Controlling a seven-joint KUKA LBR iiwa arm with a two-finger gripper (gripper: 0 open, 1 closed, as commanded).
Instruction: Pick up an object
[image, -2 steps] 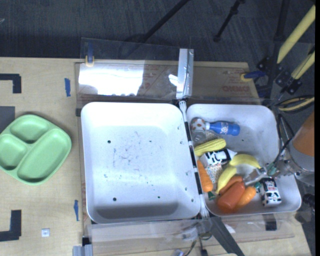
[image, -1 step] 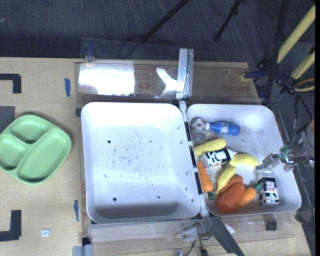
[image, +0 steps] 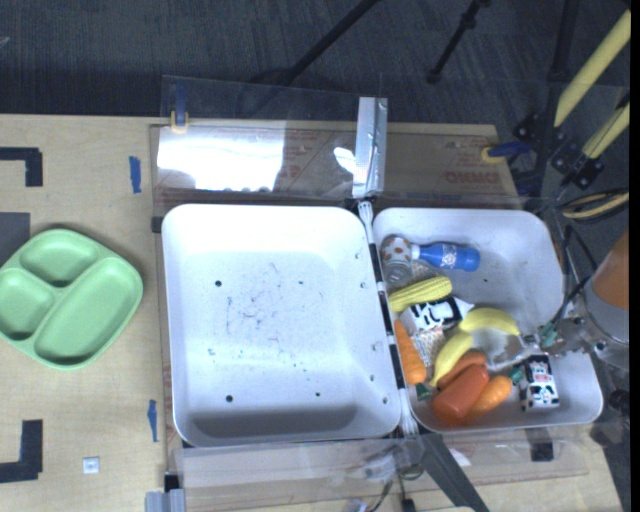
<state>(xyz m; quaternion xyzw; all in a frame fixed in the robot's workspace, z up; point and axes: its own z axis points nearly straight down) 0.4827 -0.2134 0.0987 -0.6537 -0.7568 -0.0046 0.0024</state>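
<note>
The right bin (image: 520, 232) holds a heap of toy food. A blue bottle (image: 447, 257) lies near its back, with a corn cob (image: 420, 291) just in front of it. A yellow banana (image: 478, 335) rests over a red-orange pepper (image: 460, 393), and a carrot (image: 410, 355) lies along the left wall. A black-and-white patterned block (image: 541, 384) sits at the front right. My gripper (image: 537, 350) comes in from the right edge, low over the bin between the banana and that block. Nothing shows in its grasp.
The left bin (image: 270, 320) is white with faint scuff marks. A green divided plate (image: 65, 297) lies on the wooden bench at far left. A clear panel (image: 260, 150) and a metal post (image: 370, 145) stand behind the bins. Cables hang at the right.
</note>
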